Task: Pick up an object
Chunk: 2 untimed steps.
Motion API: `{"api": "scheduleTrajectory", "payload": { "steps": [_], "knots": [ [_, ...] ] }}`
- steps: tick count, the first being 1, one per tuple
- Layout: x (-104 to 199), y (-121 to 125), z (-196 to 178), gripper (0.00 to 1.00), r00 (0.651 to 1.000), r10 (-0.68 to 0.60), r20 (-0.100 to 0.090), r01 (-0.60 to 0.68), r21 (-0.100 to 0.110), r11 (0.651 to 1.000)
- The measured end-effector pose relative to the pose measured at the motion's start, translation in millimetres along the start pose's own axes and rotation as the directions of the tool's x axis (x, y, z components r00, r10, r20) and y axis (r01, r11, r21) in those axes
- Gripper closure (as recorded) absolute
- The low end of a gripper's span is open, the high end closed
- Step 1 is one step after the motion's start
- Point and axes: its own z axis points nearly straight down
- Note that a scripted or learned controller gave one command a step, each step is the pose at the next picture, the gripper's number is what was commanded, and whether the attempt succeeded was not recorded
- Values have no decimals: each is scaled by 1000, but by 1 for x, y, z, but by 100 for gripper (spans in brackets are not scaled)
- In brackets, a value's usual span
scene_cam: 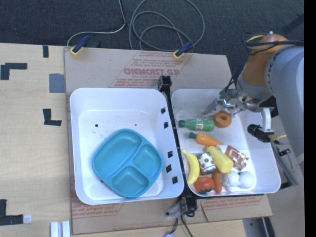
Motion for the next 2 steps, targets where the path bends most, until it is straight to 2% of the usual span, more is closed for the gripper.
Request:
{"api": "scheduleTrajectory", "payload": {
  "steps": [1, 2],
  "knots": [
    [-1, 1, -10, 100, 1000, 0, 2, 0, -1, 1000],
    [98, -24, -105, 100, 1000, -8, -8, 8, -2, 1000]
  ]
}}
